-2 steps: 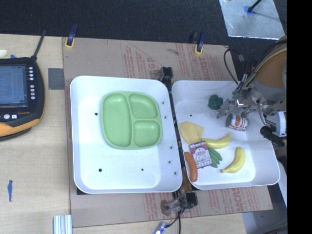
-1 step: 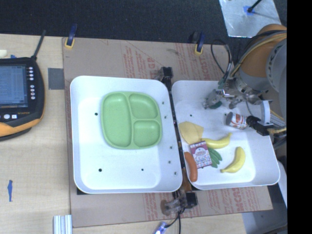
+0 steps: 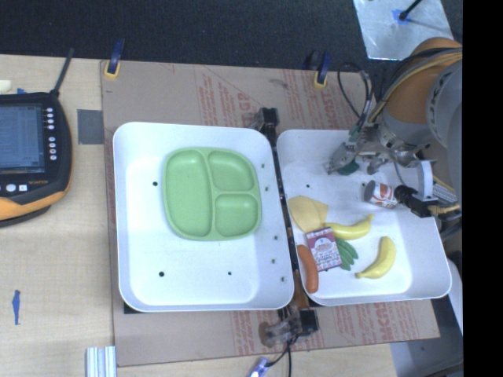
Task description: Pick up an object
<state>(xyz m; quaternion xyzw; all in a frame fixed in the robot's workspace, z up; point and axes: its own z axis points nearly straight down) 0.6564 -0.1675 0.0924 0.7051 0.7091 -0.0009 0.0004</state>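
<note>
Where bananas (image 3: 377, 259) lie, right bin (image 3: 424, 285); green plate (image 3: 211, 192) left.

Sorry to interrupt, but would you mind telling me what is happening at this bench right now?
A robot arm reaches in from the right, its pincer over the far part of the right bin, with nothing seen between its fingers. That bin holds two bananas, a small can, a sausage, a red packet and a yellow piece. The left bin holds a green divided plate.

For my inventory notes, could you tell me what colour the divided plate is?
The divided plate is light green, seen in the camera view.
</note>
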